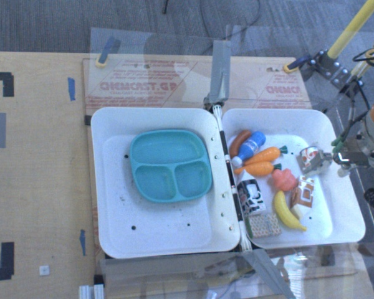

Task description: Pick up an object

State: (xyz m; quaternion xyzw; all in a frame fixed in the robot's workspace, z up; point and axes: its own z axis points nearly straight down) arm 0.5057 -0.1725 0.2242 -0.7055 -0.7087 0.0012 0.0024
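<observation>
The right bin (346, 226) holds several small objects. Among them are a blue bottle (252, 144), a brown sausage (238, 141), two orange carrots (262, 161), a pink lump (285, 179), a yellow banana (285, 210), a red-and-white box (303, 194), a black-and-white card (250, 195) and a speckled cracker (264, 225). My gripper (328, 159) reaches in over the bin's right side. Its tip is right against a small red, white and silver object (309, 157). Whether that object is gripped or only touched is unclear.
The left bin (112, 223) holds a teal divided plate (171, 165). A ridge (227, 173) separates the two bins. Yellow-handled clamps (352, 27) and cables stand behind the right bin, close to the arm.
</observation>
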